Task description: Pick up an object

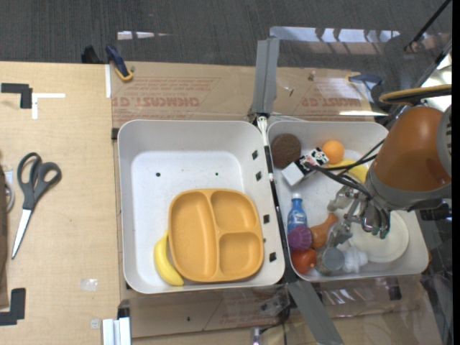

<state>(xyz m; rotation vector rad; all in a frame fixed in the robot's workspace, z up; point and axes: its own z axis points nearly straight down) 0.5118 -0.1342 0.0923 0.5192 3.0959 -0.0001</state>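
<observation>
Your gripper [343, 230] sits low in the right bin [402, 264], over the clutter by the small bottle [296, 215] and red ball [302, 260]; can't tell if anything is gripped. Left bin [136, 192] has the orange tray [215, 233] and banana [165, 263]. Cardboard [180, 92] print reads mirrored, illegible.

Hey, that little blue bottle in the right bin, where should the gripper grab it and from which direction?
Probably around the blue body of the bottle, below its white cap, coming straight down from above. It seems to lie flat, cap toward the far wall, so closing across its narrow width suits it. The purple ball crowds its near end, so aim mid-body.
</observation>
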